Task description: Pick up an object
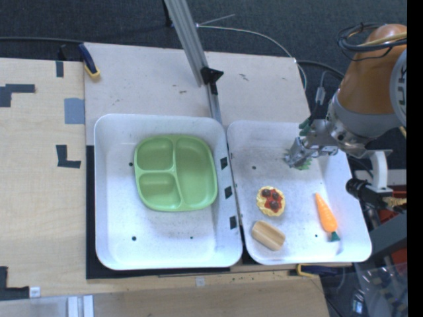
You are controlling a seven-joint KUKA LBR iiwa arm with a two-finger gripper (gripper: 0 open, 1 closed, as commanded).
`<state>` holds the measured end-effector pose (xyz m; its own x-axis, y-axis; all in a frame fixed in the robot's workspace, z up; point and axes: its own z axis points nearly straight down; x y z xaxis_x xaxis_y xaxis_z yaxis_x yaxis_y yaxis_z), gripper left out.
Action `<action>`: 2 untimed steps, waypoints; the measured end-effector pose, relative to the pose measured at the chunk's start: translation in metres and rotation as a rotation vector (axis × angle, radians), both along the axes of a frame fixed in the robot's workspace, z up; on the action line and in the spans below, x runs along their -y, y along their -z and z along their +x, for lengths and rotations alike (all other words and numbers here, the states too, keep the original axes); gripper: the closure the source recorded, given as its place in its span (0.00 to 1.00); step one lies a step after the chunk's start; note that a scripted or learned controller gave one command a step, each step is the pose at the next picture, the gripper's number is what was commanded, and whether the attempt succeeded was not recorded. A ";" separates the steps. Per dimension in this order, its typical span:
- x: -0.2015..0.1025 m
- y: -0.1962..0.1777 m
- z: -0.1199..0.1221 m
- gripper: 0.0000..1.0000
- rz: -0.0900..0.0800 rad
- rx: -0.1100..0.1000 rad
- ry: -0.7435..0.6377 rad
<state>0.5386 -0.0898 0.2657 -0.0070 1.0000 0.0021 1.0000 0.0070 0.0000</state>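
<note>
I'm seeing the gripper hanging over the right white bin's far right part, finger state unreadable | orange toy carrot lying near right wall, green tip toward near edge | round tart, tan bread roll sitting mid-bin | green divided plate lying in left white bin.

A pale wooden bench fills most of the frame, with grey tape patches at the left. Dark carpet floor runs along the top. A slanted metal pole descends from top centre, and thin cables trail at the upper right.
</note>
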 end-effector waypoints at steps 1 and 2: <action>-0.044 0.013 0.002 1.00 -0.001 -0.002 0.002; -0.090 0.014 -0.003 1.00 -0.001 -0.002 0.001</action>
